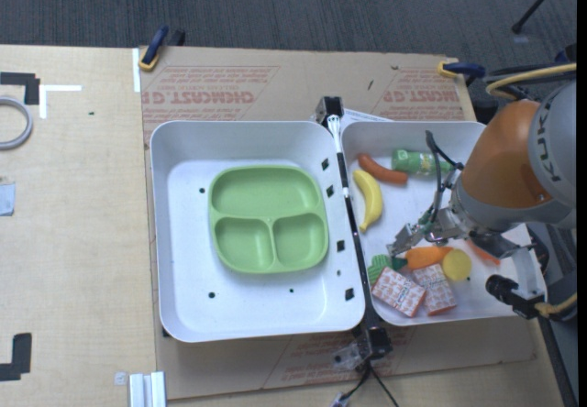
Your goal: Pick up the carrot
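Beside the carrot [427,258], the hand [415,236] hangs, grip indiscernible; crowding packets [412,291] may spoil the pinch.

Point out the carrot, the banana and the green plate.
carrot [427,258], camera view, middle of its orange body.
banana [371,199], camera view, middle of the curve.
green plate [266,187], camera view, top compartment floor.

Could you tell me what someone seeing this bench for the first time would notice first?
Probably the pale green three-compartment plastic plate, lying alone in the left white bin. Next comes the grey arm with its orange band, reaching in from the right so that its hand sits low in the right white bin, just beside the orange carrot with green top among a yellow banana and other toy foods.
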### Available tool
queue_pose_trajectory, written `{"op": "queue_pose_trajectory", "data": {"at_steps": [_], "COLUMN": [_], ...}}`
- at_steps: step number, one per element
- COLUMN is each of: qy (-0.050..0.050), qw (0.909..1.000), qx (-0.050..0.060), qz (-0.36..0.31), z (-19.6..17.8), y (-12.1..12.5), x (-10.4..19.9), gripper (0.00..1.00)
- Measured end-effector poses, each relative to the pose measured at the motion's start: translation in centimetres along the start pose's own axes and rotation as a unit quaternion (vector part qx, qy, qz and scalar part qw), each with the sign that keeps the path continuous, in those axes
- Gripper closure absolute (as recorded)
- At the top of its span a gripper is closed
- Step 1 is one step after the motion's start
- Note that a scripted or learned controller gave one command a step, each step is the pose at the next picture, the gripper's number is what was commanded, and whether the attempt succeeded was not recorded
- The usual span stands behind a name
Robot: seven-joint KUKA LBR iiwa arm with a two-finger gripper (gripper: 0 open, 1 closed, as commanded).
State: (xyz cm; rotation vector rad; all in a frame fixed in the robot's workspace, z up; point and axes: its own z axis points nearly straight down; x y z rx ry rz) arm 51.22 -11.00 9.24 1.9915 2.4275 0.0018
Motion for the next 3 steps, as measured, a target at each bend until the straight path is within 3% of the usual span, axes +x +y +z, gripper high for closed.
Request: {"op": "queue_pose_trajectory", "data": {"at_steps": [1, 2, 3], "qy": [-0.001, -0.001, 0.000], "qw": [0.9972, 0.9972, 1.0000], "qx": [-0.001, -0.002, 0.000], "qz": [-0.075, -0.074, -0.004], "z": [-0.1, -1.0, -10.0], "y": [-3.1, -2.9, -0.9], "x": [1.6, 1.6, 9.2], "gripper": [0.00, 1.00, 1.00]}}
